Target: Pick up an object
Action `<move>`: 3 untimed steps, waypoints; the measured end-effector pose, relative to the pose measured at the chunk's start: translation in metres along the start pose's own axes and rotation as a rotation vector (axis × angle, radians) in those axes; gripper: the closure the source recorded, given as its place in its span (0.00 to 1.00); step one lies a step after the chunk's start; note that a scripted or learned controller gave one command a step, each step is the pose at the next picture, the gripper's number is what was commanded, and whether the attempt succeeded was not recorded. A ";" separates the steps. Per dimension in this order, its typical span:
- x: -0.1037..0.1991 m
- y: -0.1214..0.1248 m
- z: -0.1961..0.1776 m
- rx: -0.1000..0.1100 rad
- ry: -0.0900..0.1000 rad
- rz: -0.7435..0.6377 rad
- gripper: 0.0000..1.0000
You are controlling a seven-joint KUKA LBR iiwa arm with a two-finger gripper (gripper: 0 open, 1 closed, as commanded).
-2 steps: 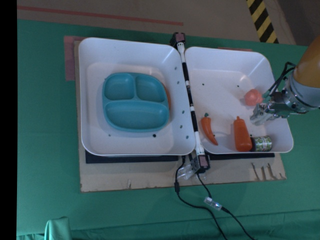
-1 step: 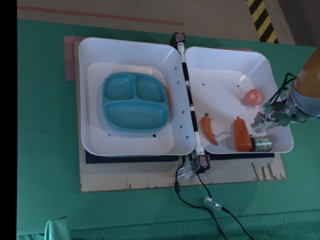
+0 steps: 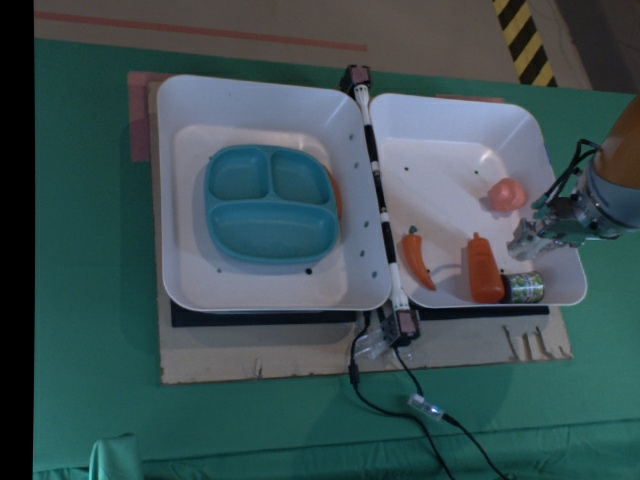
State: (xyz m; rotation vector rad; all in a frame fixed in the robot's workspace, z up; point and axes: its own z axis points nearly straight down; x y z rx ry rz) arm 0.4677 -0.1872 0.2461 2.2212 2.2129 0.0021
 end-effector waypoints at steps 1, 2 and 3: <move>0.000 0.045 -0.058 0.000 0.000 0.000 1.00; -0.001 0.089 -0.051 -0.001 -0.002 0.000 1.00; 0.000 0.026 -0.066 0.002 0.001 0.001 1.00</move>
